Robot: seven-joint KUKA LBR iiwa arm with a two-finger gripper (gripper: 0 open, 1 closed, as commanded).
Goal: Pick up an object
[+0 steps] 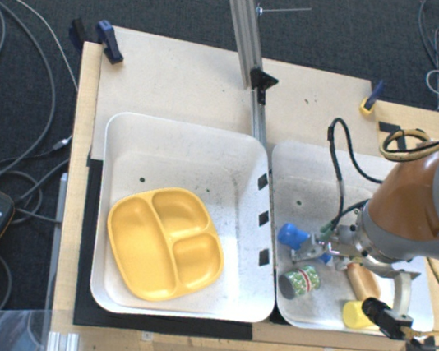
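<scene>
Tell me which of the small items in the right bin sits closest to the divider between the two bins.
The blue object, at the right bin's left side. The green-patterned can, tan cylinder and yellow piece all lie farther right.

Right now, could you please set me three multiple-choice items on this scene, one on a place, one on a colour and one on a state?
1. Where does the divided plate lie?
A. in the left bin
B. in the right bin
C. on the floor

2. What colour is the divided plate?
A. blue
B. yellow
C. green

3. How does the divided plate lie?
A. upside down
B. on edge against a wall
C. flat, compartments facing up

Key: 1 A, since it rests on the left bin's floor; 2 B, since its whole surface is yellow; 3 C, since all three compartments show from above.

The hand is over the right bin, near a small blue object.
</scene>
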